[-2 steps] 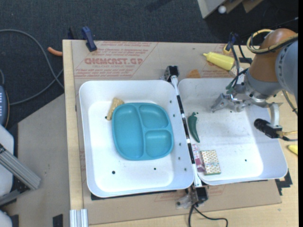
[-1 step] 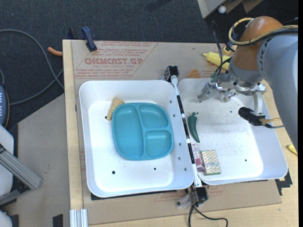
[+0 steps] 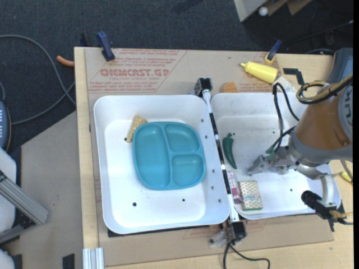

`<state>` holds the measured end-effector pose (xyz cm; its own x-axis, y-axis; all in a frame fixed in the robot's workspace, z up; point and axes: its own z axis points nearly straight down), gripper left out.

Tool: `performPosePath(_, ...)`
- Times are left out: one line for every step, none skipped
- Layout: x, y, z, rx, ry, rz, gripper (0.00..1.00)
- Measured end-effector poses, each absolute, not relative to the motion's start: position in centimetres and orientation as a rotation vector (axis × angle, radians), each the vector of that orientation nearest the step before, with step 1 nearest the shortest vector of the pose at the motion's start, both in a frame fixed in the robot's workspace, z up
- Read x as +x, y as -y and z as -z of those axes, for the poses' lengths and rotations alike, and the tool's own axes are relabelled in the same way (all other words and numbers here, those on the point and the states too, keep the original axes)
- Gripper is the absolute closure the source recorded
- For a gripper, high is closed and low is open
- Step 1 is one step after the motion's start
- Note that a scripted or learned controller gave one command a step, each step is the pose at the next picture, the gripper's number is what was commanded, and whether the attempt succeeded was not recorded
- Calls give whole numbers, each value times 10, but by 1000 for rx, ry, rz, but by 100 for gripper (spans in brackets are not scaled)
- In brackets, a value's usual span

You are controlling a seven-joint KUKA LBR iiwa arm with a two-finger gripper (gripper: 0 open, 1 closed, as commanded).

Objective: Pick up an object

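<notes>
On the desk (image 3: 168,72) at 12 o'clock, red "CHEMCAST GP" lettering; left bin (image 3: 112,150) holding teal tray (image 3: 168,154); right bin (image 3: 263,108) holding green pepper (image 3: 229,150), patterned box (image 3: 251,195); claw (image 3: 263,162) state indiscernible.

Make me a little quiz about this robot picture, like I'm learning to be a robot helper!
1. True or false: the blue divided plate lies in the left bin.
2. Which bin is the gripper over? A) left bin B) right bin
3. Fill in: the thing lying along the right bin's left wall, above the small box, is a green ______.

Key:
1. True; a tan cracker-like piece pokes out from under the plate's top left corner.
2. B.
3. Pepper, or something shaped much like one.
</notes>
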<state>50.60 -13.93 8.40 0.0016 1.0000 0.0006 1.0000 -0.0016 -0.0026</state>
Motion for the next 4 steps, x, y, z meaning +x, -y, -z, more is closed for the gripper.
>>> performPosePath(571, 98, -85, -2221, 2223, 2, 0)
performPosePath(571, 98, -94, -2224, 2222, 2, 100)
performPosePath(571, 98, -94, -2224, 2222, 2, 0)
performPosePath(592, 96, -85, -2222, 2222, 0, 0)
